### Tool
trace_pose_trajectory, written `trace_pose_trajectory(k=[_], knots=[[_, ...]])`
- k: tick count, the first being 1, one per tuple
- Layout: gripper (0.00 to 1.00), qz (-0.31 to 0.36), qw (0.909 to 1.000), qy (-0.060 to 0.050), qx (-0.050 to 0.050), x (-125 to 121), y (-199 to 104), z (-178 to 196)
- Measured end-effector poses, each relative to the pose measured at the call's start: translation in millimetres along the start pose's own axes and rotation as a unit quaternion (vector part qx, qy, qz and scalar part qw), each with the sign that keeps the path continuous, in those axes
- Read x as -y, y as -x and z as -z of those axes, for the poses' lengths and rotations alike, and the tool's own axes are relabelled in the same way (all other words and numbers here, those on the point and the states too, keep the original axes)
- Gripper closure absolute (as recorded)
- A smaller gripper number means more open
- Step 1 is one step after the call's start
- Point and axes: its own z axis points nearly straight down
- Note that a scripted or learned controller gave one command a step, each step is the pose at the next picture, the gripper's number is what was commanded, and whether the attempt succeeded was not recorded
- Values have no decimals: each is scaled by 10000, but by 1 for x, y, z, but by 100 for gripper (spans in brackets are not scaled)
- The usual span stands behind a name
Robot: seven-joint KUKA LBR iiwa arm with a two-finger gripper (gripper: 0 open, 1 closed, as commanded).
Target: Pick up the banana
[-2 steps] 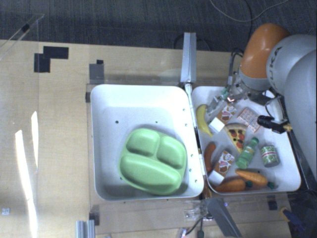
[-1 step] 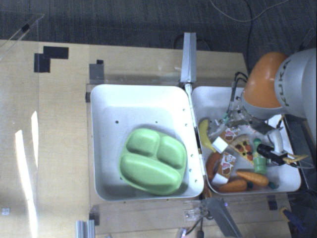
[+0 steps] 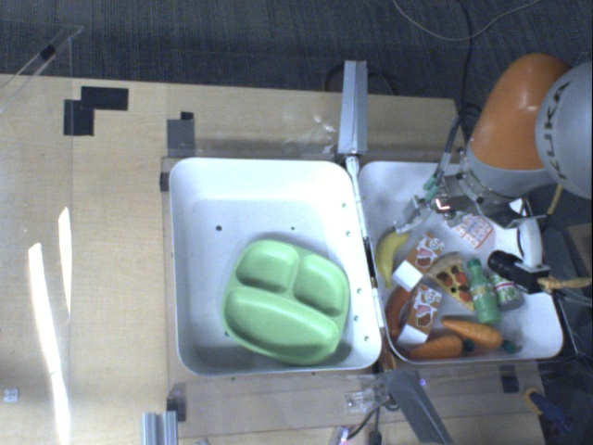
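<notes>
Camera view: nearest the lens, along the front wall of the right bin (image 3: 553,341), a carrot (image 3: 473,332) and a brown sausage-shaped toy (image 3: 434,347) are seen lying flat, packed close to that edge. Just behind them a small snack packet (image 3: 424,306) and a green bottle (image 3: 483,292) are crowded together, with a pizza slice toy (image 3: 451,274) between them. Little free floor is left in this front part of the bin.

The left bin (image 3: 199,248) is taken up in its front half by a green divided tray (image 3: 287,299), tilted a bit. Bare white floor is seen behind the tray, up to the far wall.

The banana (image 3: 390,251) is found in the right bin, right beside the metal bar (image 3: 363,221) that parts the two bins. It is curved, with its near end by a white block (image 3: 407,275). Hardly any room is left between it and the wall.

Farther back, the hand (image 3: 435,202) is hung over the far part of the right bin, behind the banana and apart from it. How far its fingers are spread cannot be told, and nothing is seen held in it. Some bare floor is seen under it.

Beyond the bins, the wooden counter (image 3: 111,276) is seen.
</notes>
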Motion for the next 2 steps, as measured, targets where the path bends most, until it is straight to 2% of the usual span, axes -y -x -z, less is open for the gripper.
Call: trace_pose_trajectory(k=[1,2], knots=[[0,105,9999,-8,4,-14,43,-22],[0,395,9992,-2,9,-18,66,-1]])
